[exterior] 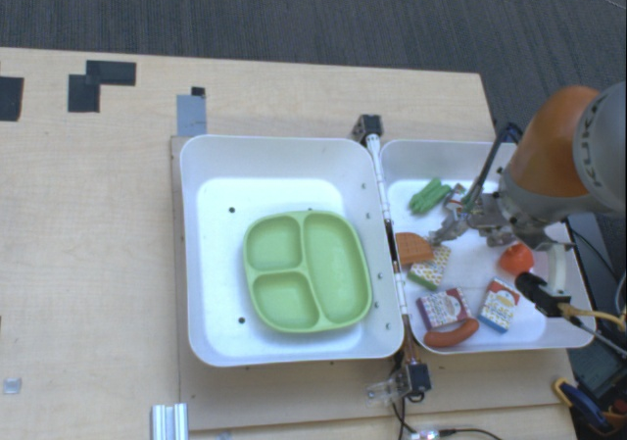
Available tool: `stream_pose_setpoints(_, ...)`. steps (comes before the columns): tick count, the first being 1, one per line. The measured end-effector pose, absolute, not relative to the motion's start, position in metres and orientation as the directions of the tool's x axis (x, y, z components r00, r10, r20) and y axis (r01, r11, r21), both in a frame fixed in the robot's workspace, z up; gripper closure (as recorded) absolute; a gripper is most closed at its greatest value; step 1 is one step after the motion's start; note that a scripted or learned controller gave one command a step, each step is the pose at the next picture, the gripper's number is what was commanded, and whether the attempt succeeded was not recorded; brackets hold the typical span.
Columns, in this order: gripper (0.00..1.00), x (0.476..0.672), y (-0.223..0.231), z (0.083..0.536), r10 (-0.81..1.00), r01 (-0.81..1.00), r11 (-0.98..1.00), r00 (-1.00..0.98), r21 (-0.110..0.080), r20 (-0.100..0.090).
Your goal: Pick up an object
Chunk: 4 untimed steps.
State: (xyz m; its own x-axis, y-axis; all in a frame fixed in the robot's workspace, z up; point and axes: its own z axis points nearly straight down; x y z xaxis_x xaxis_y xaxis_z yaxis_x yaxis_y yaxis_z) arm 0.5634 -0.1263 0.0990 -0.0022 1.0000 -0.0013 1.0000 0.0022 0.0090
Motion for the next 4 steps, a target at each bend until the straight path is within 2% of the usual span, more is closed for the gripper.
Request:
stream_pose_setpoints(1, 0.0, 0.493, -0.098, 0.09, 1.0, 1.0, -0.002, 0.002, 0.023, -0.006)
stream_pose_setpoints(2, 1.0, 0.496, -0.095, 0.103, 1.0, 1.0, 0.002, -0.002, 0.028, 0.0)
stream_pose_setpoints(3, 0.0, 0.496, -0.095, 0.103, 1.0, 1.0, 0.002, -0.002, 0.028, -0.001)
stream_pose_setpoints(4, 1.0, 0.497, -0.094, 0.113, 1.0, 1.0, 0.003, -0.003, 0.031, 0.002)
